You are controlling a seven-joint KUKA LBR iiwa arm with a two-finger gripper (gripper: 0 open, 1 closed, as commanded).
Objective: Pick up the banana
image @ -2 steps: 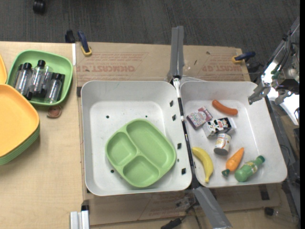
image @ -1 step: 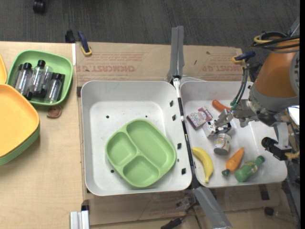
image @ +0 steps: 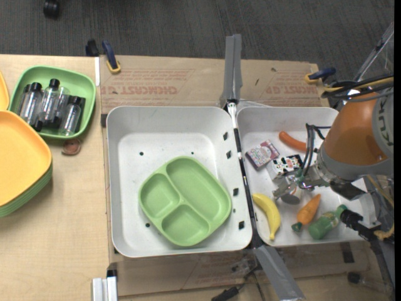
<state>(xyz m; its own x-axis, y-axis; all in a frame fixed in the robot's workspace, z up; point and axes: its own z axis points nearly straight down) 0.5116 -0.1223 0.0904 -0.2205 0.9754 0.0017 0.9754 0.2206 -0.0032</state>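
A cardboard-covered bench bears two white bins; the left bin holds a green divided tray. In the right bin the banana lies near the front-left corner, apart from the gripper, which hangs just above and right of it. Its finger spread is too blurred to tell. A carrot, perhaps a toy, lies just right.

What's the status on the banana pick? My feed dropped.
Gripper low in right bin, just right of banana. Banana flat by the bin's left wall, ungrasped. Carrot close beside gripper.
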